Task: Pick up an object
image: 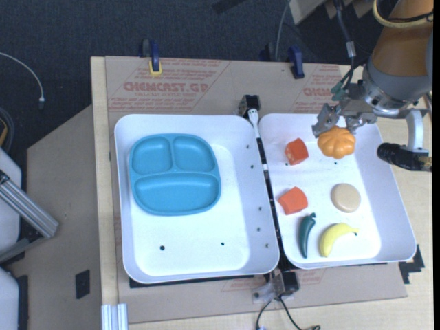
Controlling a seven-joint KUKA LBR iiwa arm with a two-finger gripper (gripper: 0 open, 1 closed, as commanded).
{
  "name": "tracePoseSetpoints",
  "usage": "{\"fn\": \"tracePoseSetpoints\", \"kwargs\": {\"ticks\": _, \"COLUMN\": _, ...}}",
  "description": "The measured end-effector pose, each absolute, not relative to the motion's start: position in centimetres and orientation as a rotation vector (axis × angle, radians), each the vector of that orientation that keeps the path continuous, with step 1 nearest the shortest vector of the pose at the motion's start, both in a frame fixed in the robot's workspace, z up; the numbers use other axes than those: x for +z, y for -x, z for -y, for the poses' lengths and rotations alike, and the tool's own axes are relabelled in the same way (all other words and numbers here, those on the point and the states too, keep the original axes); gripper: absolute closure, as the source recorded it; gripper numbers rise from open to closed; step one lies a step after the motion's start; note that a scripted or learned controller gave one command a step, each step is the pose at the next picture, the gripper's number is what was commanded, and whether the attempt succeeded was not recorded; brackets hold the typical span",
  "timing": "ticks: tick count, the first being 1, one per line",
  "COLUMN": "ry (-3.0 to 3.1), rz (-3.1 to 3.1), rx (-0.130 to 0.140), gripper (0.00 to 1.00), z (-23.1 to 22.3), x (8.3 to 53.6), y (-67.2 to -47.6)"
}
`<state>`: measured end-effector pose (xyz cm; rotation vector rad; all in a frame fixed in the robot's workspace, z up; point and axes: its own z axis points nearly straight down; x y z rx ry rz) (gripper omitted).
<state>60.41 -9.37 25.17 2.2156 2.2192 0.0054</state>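
Clearly poised over the right bin [392,184], at its far end: tool [335,119] hanging just above and touching, or nearly touching, the orange toy pumpkin [336,142]. Cannot tell whether clenched or released; cannot tell either whether anything sits between the grasping parts. Risky from here for several reasons. Rounded and ribbed, so likely to squirt sideways under an off-centre squeeze and roll toward the bin's far wall. Close to the red-orange block [296,151] on the left, so a wide approach could nudge that instead. Further trouble possible near the bin rim, where a descent too far right could catch the raised edge. Well apart and out of harm: second red-orange block [293,200], beige round piece [346,197], green pepper [306,230], banana [335,237]. Untouched in the left bin [237,184]: blue divided plate [175,173]. Beneath it all, a cardboard-covered worktop [206,81].
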Motion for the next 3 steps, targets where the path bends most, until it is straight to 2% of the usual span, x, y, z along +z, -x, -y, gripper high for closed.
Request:
{"fn": "tracePoseSetpoints", "kwargs": {"ticks": 2, "ry": -2.214, "rz": -2.227, "rx": 0.004, "gripper": 1.00, "z": -0.4, "x": 25.2, "y": -61.8}}
{"fn": "tracePoseSetpoints", "kwargs": {"ticks": 3, "ry": -2.214, "rz": -2.229, "rx": 0.004, "gripper": 1.00, "z": -6.6, "x": 24.9, "y": -61.7}}
